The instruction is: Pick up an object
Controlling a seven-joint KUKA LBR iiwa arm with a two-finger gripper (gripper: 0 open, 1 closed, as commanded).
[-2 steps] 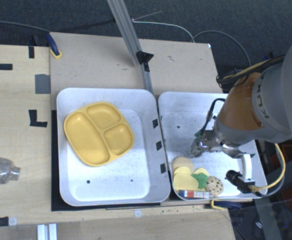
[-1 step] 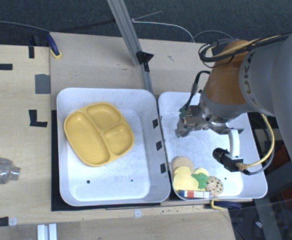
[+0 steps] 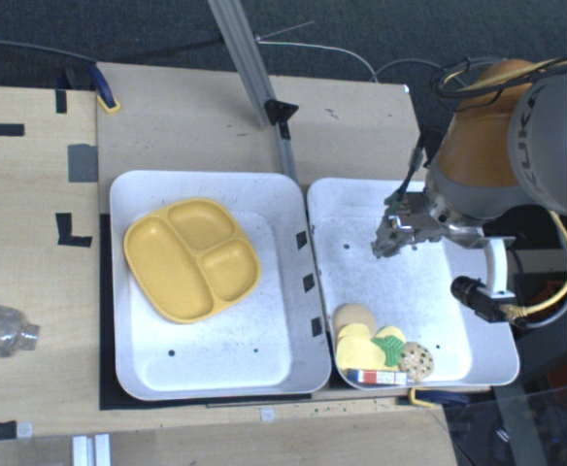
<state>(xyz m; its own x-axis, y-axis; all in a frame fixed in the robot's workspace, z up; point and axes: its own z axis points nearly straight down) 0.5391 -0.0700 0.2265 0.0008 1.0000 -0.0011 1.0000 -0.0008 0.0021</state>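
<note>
Gripper [image 3: 385,244], finger state impossible to tell, is hovering above right bin [image 3: 361,197], well clear of small light-looking toy pile [image 3: 379,352] at its near edge; rounded pieces probably needing a narrow side pinch.

The arm [image 3: 516,153] is bulky and rounded — grey shell with a wide orange band above the wrist, and dark letters on the grey part. Thin black cables loop over the orange band. Below the band sits a small dark metal gripper [image 3: 390,239], and a yellow cable runs beside it.
</note>
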